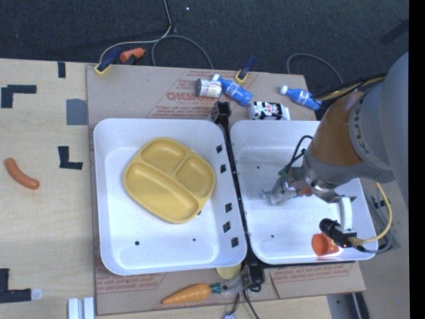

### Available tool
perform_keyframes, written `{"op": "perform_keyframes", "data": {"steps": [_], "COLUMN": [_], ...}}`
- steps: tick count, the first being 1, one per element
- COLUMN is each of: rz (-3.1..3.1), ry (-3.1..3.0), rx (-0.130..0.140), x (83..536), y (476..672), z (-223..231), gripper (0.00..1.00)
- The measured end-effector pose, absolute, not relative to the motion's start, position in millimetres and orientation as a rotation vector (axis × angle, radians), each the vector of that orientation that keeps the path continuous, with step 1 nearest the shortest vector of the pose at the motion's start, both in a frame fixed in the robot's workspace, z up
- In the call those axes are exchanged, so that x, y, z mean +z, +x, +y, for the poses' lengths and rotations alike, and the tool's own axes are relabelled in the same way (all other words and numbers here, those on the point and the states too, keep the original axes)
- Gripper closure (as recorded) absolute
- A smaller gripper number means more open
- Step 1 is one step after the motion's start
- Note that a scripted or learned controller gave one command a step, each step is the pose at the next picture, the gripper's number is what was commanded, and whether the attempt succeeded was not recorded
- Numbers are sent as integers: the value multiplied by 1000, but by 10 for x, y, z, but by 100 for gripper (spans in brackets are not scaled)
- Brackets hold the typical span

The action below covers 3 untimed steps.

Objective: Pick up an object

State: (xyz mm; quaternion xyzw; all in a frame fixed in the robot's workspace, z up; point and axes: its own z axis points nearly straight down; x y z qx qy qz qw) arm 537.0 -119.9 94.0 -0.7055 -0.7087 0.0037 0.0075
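In the camera view, the grey arm is reaching in from the right, its orange band sitting above the wrist and its bulk covering the right bin's upper right corner. The gripper is hanging low over the middle of the right bin, pointing toward the divider between the bins; whether its fingers are spread or pressed together cannot be told, since they are blurring into the wrist hardware.

An orange cup-like object is lying in the right bin's lower right corner, near the rim and well apart from the gripper. The floor of the right bin to the left of and below the gripper is lying open up to the divider.

Left of the right bin, the left bin is carrying a yellow sectioned plate in its upper middle, with bare floor along its lower edge.

On the desk beyond the right bin's far rim, small bottles are lying. A carrot is resting just below the left bin's near rim, and a sausage is lying far to the left.
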Motion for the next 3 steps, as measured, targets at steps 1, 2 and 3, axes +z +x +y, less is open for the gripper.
{"op": "perform_keyframes", "data": {"steps": [1, 2, 3], "rz": [-2222, -2229, -2218], "ry": [-2234, -2214, -2217], "rx": [0, 0, 5], "x": [1785, 1002, 942], "y": [5490, 6010, 5516], "z": [-2053, -1311, -1034], "gripper": [100, 100, 100]}}
